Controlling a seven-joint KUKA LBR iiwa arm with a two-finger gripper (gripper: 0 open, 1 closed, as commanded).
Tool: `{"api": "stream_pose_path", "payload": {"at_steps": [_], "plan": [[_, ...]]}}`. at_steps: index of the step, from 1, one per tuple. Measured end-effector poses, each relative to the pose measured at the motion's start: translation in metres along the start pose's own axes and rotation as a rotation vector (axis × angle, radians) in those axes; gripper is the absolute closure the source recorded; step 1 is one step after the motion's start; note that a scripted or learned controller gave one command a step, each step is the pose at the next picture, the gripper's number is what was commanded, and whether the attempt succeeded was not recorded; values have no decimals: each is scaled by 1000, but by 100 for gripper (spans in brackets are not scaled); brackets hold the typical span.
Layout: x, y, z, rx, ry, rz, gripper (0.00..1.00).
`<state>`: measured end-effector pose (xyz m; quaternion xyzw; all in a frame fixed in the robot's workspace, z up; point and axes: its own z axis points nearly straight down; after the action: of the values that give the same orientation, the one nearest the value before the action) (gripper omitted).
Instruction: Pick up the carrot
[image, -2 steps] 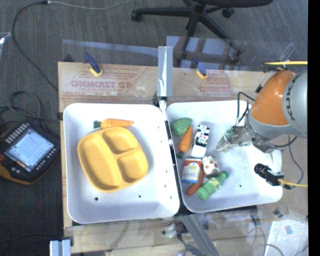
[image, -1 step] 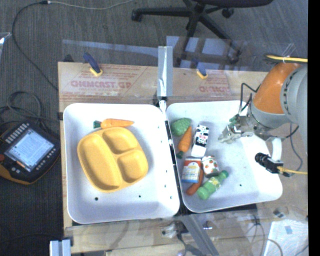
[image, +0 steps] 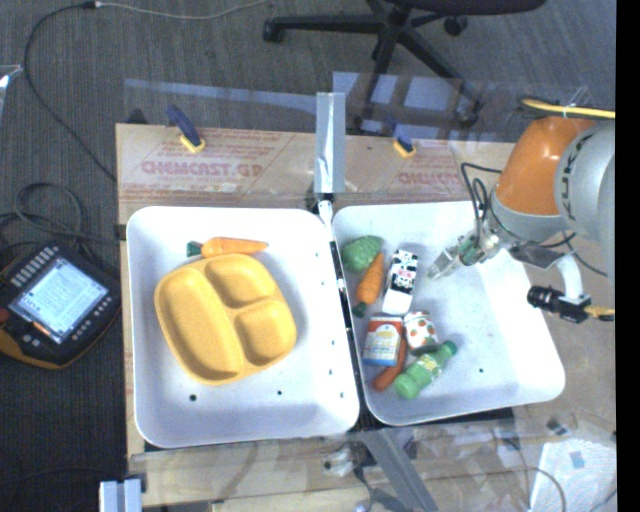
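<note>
One carrot (image: 236, 245) with a green top lies flat in the left bin, along the far edge of the yellow divided plate (image: 226, 316). A second carrot (image: 371, 279) lies in the right bin between a green vegetable (image: 361, 252) and a black-and-white milk carton (image: 401, 279). My gripper (image: 443, 265) hangs over the right bin's bare floor, just right of the carton and apart from both carrots. It points down and to the left. It is too small in the view to read its state.
The right bin (image: 520, 340) also holds a small can (image: 382, 343), a red-and-white item (image: 420, 331), a green bottle (image: 423, 367) and an orange-red piece (image: 388, 377). A vertical post (image: 325, 150) stands behind the bins' shared wall.
</note>
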<state>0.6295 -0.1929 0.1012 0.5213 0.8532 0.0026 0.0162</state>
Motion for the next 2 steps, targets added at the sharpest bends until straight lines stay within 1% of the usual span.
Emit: {"api": "stream_pose_path", "payload": {"at_steps": [1, 2], "plan": [[-19, -24, -3, -14, -3, -433, 100], [2, -40, -5, -14, -16, -717, 100]]}}
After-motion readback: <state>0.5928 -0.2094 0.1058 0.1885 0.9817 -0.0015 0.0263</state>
